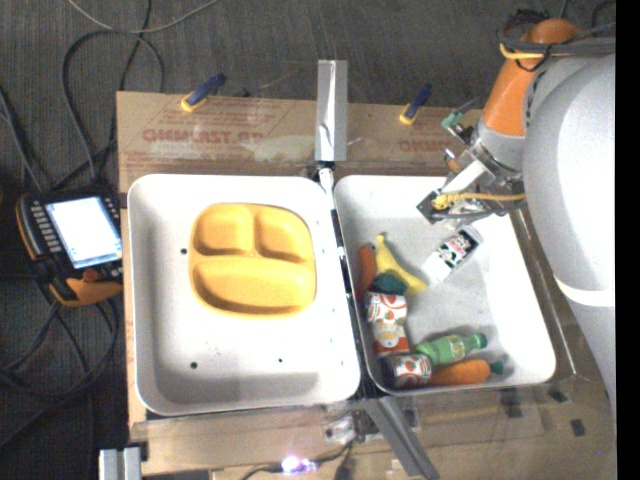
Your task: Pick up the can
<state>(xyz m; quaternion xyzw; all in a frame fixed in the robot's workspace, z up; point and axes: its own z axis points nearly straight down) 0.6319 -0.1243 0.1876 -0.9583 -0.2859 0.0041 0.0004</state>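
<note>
A red and white can lies by the left wall of the right bin. A second, smaller red can rests at that bin's front edge. The gripper hangs over the bin's back right part, well away from both cans. It is just above a white bottle with a black label. I see nothing held in it.
In the right bin a banana and an orange carrot lie behind the larger can. A green bottle and another carrot lie at the front. The left bin holds a yellow divided tray.
</note>
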